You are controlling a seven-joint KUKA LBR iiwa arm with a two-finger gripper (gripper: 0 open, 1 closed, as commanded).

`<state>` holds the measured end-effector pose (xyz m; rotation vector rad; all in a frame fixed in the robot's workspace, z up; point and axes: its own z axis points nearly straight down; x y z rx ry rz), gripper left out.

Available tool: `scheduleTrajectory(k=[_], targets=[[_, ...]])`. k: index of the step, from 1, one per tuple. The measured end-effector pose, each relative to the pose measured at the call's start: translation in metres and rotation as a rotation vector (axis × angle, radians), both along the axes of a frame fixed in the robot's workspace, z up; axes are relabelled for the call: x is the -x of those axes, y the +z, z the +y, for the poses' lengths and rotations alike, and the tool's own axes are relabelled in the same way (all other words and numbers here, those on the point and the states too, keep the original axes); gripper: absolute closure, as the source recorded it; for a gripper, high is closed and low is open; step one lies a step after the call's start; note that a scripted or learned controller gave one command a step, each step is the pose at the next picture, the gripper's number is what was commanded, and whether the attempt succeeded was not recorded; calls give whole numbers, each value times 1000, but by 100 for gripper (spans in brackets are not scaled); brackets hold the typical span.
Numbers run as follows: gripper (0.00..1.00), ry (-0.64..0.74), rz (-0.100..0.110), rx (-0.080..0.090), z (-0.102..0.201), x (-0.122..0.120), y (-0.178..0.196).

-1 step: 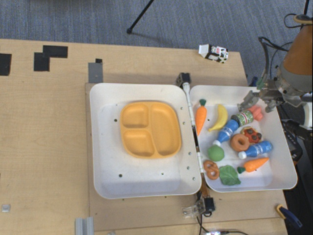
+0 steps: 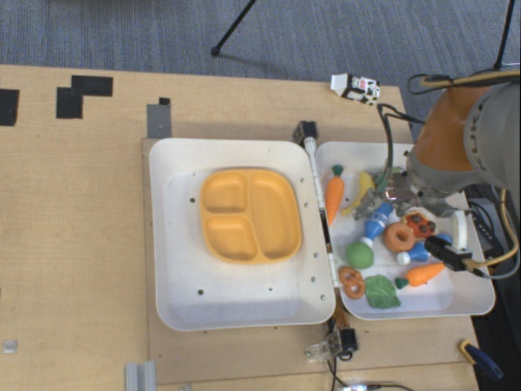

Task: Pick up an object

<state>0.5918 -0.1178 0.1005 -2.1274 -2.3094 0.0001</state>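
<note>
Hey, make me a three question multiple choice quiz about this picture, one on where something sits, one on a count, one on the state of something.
1. Where does the yellow divided plate lie?
A. in the left bin
B. in the right bin
C. on the bare bench

2. How many toy carrots are in the right bin?
A. one
B. two
C. four

3. What state are the plate's compartments in?
A. heaped with toys
B. holding one carrot
C. bare

Answers:
1 A, the plate rests in the middle of the left bin.
2 B, one carrot lies by the bin's left wall, another carrot near the front.
3 C, nothing lies in the yellow compartments; the toys are all in the right bin.
</note>
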Motion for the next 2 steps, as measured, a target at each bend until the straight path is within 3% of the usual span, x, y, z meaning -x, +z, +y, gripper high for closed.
scheduleTrajectory(k=[1,2], targets=[[100,0,-6,2,0,-2,12],[100,166,-5,1,44,26,85]])
